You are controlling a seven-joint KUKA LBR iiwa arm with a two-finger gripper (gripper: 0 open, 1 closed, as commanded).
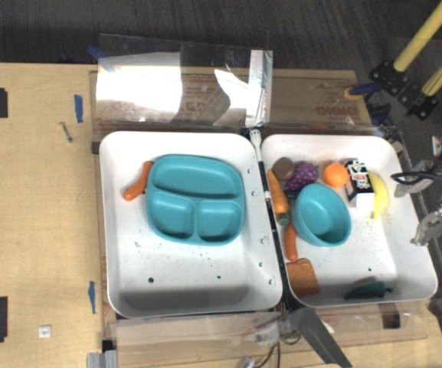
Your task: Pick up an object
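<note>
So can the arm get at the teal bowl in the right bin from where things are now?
Probably yes. The teal bowl sits open side up in the right bin, with nothing over it. Grapes, an orange and a carrot crowd its far and left rim, but its near right side is free.

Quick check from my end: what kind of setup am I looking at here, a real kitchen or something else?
Most likely a robot lab test bench, not a kitchen. Two shallow white bins sit side by side on a plywood bench, holding toy food such as a plastic banana and grapes, plus a teal divided plate.
</note>
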